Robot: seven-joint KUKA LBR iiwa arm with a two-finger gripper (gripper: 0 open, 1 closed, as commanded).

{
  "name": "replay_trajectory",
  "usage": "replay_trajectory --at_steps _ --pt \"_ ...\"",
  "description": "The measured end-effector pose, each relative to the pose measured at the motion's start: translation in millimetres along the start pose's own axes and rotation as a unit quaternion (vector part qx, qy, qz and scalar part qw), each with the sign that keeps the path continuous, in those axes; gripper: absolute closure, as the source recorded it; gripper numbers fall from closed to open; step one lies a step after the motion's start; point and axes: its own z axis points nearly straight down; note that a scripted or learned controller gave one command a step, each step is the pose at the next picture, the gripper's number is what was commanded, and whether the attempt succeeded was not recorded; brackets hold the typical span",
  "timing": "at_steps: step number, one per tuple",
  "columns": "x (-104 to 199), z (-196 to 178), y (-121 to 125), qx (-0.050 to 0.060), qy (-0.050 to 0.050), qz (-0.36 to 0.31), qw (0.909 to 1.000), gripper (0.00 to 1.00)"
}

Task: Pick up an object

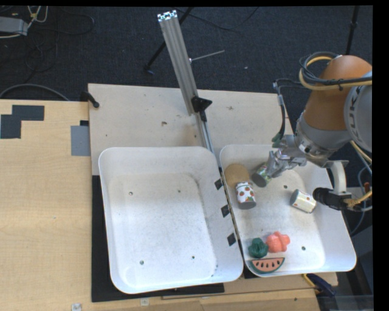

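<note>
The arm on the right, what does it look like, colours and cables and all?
The arm is grey with a rounded orange band above the wrist, yellow and black cables looped over the top, and a small metallic grey pincer at its tip.

1. This is a robotics lab, not a home or shop.
2. A grey industrial arm (331,121) with an orange band reaches in over a plain plywood desk (146,118).
3. Two shallow white bins (115,182) sit side by side on the desk, set up as a test rig.
4. An aluminium rail (180,61) rises at a slant behind the bins.
5. Loose cables (36,18) and stand legs lie on the dark carpet (255,36) beyond the desk.
6. Toy food props (267,252) lie in the right bin.
</note>
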Motion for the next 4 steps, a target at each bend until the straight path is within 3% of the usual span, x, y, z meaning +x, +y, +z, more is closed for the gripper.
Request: replay_trajectory --at_steps 1,4 --pt "58 -7 -8 0.0 0.002 -0.002 1.0 1.0" --pt "189 -11 -47 -0.001 0.001 -0.002 1.0 1.0"
